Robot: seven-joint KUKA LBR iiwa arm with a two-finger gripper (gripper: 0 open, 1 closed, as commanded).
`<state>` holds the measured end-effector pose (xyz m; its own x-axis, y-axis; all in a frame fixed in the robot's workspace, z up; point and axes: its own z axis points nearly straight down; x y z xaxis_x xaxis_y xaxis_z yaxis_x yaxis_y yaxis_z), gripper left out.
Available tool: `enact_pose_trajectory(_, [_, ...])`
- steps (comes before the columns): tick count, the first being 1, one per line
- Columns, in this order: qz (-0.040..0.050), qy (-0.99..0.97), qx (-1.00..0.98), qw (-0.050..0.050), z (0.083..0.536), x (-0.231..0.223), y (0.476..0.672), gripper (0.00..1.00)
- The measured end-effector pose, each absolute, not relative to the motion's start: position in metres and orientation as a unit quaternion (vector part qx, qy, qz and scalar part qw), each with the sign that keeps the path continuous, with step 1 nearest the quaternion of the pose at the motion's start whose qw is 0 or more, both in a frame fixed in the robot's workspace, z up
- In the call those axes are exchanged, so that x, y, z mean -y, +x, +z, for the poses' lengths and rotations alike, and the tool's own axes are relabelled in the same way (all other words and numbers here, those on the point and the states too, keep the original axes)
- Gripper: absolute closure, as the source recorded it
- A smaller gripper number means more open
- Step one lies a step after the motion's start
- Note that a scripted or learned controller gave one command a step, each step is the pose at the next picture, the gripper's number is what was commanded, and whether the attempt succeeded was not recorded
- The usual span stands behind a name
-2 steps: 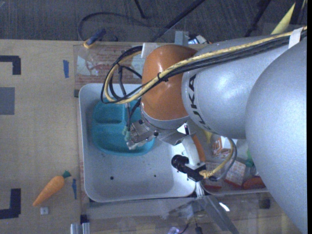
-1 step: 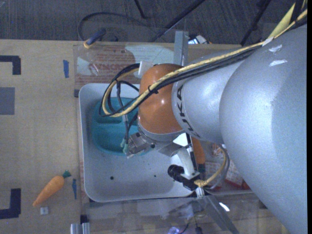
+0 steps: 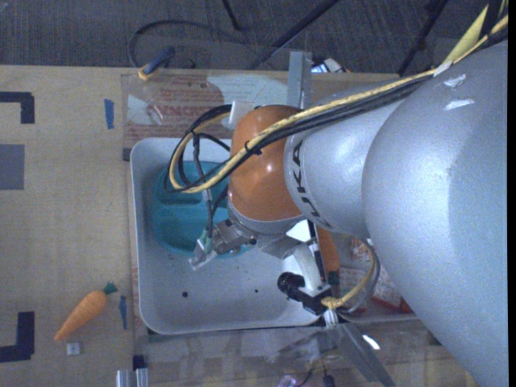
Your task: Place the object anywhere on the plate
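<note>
Grey robot arm (image 3: 419, 216) fills the right side, closest to the lens, reaching in toward the left. An orange band (image 3: 262, 176) sits above its wrist, with yellow and black cables (image 3: 185, 147) looping past it. The gripper (image 3: 203, 252) hangs low over the right edge of a teal plate (image 3: 173, 216), which lies in a shallow white bin (image 3: 161, 305). I cannot tell whether the gripper is open or closed, and I see nothing in it.

On the wooden bench (image 3: 56, 216), outside the bin and well to its lower left, lies a toy carrot (image 3: 81, 314), orange with a small green top pointing toward the bin. I take this to be the object to place, though that is my judgement.

It looks like a light, stiff toy with a smooth skin, so it may slip or roll. Its taper would squeeze it out of a grip near the tip. I would take hold across the thick part, just below the green top, crosswise to its length.
</note>
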<state>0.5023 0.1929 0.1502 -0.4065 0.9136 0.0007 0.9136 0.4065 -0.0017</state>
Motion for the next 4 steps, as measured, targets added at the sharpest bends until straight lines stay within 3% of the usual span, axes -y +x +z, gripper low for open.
enact_pose_trajectory(1, [0.0000, -0.546, 0.838, 0.001, 0.160, -0.193, 0.503, 1.00])
enact_pose_trajectory(2, [-0.0103, -0.630, 0.776, -0.006, 0.094, -0.215, 0.529, 1.00])
enact_pose_trajectory(3, [-0.0125, -0.633, 0.774, -0.012, 0.095, -0.210, 0.533, 0.00])
enact_pose_trajectory(4, [-0.0119, -0.633, 0.774, -0.010, 0.105, -0.211, 0.532, 1.00])
